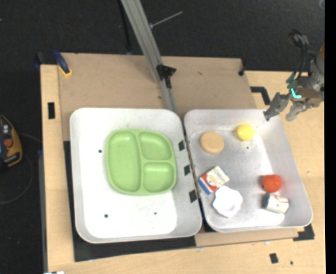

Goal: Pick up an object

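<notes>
The pincer hangs with fingers apart and nothing between them just beyond the far right corner of the shallow white right-hand bin, evidently staged to descend, the small round yellow ball lying nearest inside that bin.
</notes>
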`<state>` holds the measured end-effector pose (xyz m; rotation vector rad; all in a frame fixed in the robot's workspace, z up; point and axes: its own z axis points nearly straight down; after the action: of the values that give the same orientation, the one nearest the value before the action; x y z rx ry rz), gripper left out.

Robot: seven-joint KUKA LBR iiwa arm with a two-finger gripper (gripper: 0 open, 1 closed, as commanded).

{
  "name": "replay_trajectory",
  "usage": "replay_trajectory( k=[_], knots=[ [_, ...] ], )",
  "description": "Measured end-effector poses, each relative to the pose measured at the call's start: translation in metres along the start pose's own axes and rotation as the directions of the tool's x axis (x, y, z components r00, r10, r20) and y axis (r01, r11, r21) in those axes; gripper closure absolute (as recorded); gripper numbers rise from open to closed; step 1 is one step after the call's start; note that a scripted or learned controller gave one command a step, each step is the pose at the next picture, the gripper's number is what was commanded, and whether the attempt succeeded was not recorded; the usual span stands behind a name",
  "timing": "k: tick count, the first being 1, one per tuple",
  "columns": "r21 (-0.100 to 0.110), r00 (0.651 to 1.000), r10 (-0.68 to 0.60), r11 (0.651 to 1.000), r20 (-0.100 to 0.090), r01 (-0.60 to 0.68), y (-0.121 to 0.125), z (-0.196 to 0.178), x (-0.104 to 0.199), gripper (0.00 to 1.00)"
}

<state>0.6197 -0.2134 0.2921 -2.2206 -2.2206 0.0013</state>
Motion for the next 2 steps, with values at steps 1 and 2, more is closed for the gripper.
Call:
replay_trajectory(
  k=[1,2],
  knots=[
    [-0.004,1.000,-0.001,1.000,0.001,0.001,0.001,-0.002,0.000,0.00],
    [0.002,1.000,0.000,1.000,0.002,0.000,0.002,0.060,-0.005,0.00]
  ],
)
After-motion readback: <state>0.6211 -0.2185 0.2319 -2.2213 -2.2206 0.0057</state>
